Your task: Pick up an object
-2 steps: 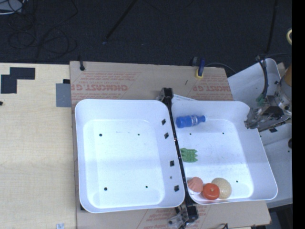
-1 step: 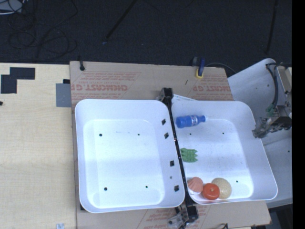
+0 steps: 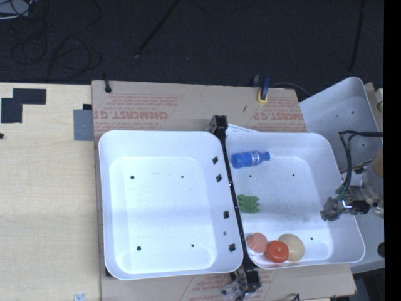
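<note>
The right bin [image 3: 313,144] holds a blue bottle [image 3: 249,159] lying on its side near the far left corner. A small green object [image 3: 248,203] rests by the bin's left wall. At the front edge sit a pink round piece [image 3: 256,242], a red round piece [image 3: 277,251] and a tan round piece [image 3: 292,246], close together. My gripper [image 3: 332,209] hangs at the right side of this bin, over its floor near the right wall, far from all the objects. Nothing shows between its fingers.
The left bin [image 3: 119,144] lies beside the right one, with a black divider bar [image 3: 230,196] between them. Both rest on cardboard [image 3: 156,108] on the bench. A white panel [image 3: 338,108] stands at the far right behind the arm.
</note>
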You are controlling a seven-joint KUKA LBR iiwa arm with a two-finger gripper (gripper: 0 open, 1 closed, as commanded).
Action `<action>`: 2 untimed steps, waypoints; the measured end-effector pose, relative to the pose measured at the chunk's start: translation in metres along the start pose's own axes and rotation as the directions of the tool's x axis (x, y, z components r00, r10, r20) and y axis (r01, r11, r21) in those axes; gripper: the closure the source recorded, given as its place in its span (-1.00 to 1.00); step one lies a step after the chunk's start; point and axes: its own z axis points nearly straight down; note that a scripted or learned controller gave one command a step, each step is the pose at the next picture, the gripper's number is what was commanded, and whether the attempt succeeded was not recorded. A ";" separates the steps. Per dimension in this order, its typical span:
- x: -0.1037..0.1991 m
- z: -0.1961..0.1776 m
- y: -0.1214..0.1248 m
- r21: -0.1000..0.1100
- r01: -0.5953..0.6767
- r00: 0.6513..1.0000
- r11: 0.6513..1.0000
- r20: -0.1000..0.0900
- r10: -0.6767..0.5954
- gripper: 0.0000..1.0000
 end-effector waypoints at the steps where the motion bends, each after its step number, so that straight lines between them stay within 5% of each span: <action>1: -0.001 -0.105 0.003 -0.021 0.003 1.000 1.000 0.009 -0.003 1.00; 2: -0.001 -0.199 0.002 -0.021 0.004 1.000 1.000 0.009 -0.004 1.00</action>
